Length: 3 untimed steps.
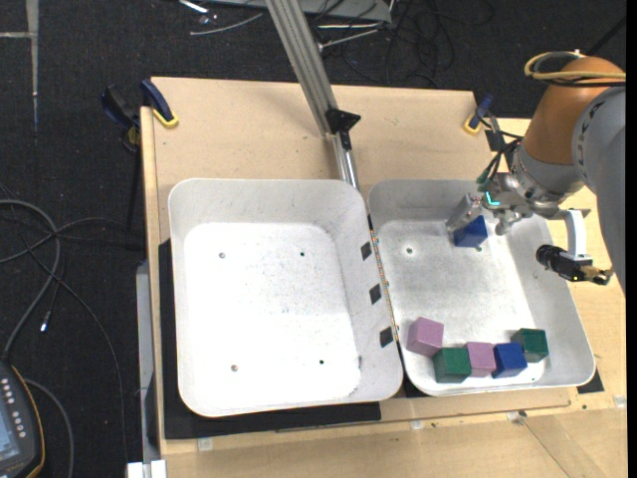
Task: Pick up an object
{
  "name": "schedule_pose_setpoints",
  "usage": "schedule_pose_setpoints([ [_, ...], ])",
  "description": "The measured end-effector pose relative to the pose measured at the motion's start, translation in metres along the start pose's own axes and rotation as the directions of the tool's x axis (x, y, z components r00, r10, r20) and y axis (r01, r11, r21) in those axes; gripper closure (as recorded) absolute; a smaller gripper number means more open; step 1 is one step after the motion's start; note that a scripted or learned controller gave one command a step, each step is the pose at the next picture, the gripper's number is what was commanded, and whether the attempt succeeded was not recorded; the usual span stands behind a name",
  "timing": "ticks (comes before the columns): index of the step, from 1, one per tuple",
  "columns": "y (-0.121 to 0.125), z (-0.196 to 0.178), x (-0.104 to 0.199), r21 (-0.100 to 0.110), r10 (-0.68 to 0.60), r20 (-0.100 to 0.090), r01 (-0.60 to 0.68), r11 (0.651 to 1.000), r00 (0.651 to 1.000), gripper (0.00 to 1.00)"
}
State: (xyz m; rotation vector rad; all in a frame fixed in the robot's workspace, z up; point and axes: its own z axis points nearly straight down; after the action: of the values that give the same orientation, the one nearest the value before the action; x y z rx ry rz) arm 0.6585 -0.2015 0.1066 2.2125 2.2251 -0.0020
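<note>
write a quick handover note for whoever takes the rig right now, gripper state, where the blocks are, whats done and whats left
Gripper: over the upper part of the right bin, with a blue block at its fingertips, apparently between them and raised off the bin floor.
Other blocks: five bunched along the right bin's near edge: pink block, green block, second pink block, second blue block, dark green block.
Left bin: holds no blocks.
Done: a block looks grasped.
Left: confirm the grip holds as the arm lifts.
</note>
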Motion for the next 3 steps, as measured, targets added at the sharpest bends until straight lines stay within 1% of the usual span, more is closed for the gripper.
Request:
schedule_pose_setpoints([
  [1, -0.007, 0.012, 0.029, 0.003, 0.001, -0.004, -0.001, 1.0, 1.0, 0.0],
  [2, -0.006, 0.001, 0.028, 0.001, 0.002, -0.001, -0.002, 1.0, 1.0, 1.0],
  [3, -0.039, -0.094, 0.115, -0.005, -0.003, -0.006, 0.003, 1.0, 1.0, 1.0],
])
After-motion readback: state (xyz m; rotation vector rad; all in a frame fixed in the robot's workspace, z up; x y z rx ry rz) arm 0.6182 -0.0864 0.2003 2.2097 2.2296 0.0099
